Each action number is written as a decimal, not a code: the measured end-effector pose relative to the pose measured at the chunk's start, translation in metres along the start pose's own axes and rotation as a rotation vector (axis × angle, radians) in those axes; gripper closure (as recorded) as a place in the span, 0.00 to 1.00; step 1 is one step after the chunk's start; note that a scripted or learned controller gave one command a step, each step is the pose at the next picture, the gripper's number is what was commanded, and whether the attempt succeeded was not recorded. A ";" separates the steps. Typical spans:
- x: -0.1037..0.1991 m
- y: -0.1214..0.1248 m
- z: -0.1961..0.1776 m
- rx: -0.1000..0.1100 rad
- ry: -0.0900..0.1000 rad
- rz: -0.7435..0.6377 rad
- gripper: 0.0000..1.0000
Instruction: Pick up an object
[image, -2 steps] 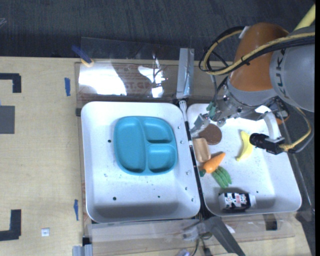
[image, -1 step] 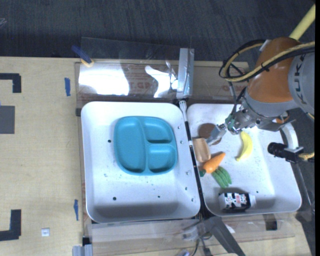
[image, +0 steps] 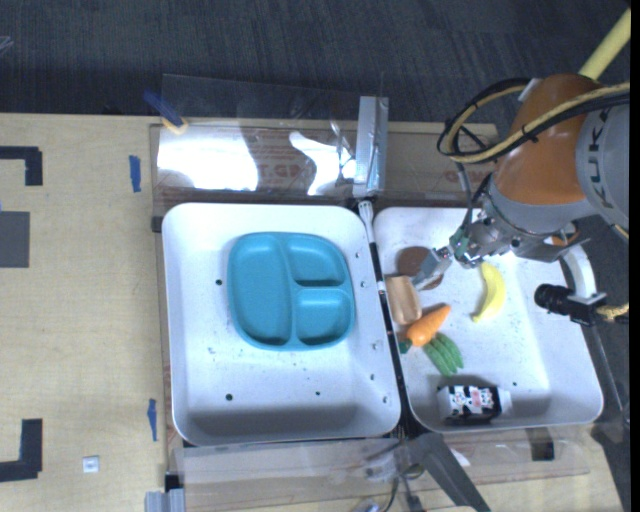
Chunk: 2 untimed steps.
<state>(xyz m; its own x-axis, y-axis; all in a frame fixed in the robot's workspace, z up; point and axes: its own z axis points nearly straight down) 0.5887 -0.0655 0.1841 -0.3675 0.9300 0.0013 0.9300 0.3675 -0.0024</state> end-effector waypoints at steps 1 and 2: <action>-0.023 -0.042 0.053 0.002 0.002 -0.178 0.00; -0.023 -0.041 0.041 -0.003 0.001 -0.177 1.00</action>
